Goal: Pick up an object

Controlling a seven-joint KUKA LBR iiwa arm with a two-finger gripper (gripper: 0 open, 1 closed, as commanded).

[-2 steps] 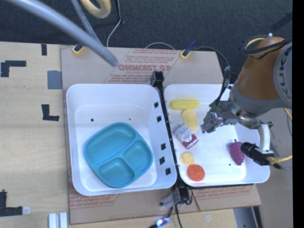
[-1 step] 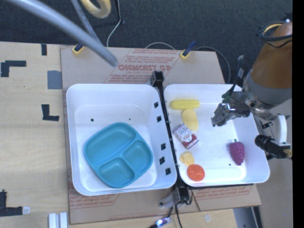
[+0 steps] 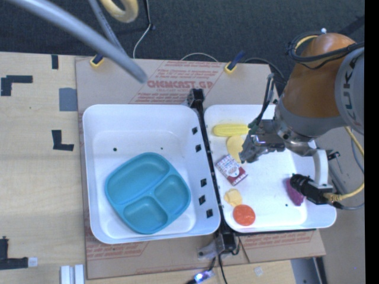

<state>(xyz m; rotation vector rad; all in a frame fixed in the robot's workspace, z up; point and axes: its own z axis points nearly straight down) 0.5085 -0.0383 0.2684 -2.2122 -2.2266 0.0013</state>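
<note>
The arm (image 3: 320, 81), grey with an orange band, fills the upper right of the frame and reaches down-left into the right bin (image 3: 278, 215). Its gripper (image 3: 251, 148) hangs at the upper left part of that bin, dark fingers pointing toward the lower left; whether they are parted or closed cannot be told, and nothing is seen between them.

The left bin (image 3: 106, 123), in the middle of the frame, bears a blue plate (image 3: 148, 191) with 3 compartments.

In the right bin, a yellow banana-like piece (image 3: 230, 129) lies just up-left of the gripper, and a second yellow piece (image 3: 235, 145) sits right beside the fingertips. A small red and white packet (image 3: 230, 167) lies just below them, near the bin's left wall. Lower still are a small yellow-orange piece (image 3: 233, 197) and an orange round fruit (image 3: 244, 215), side by side. A purple object (image 3: 295, 192) lies at the right, well apart from the gripper.
</note>
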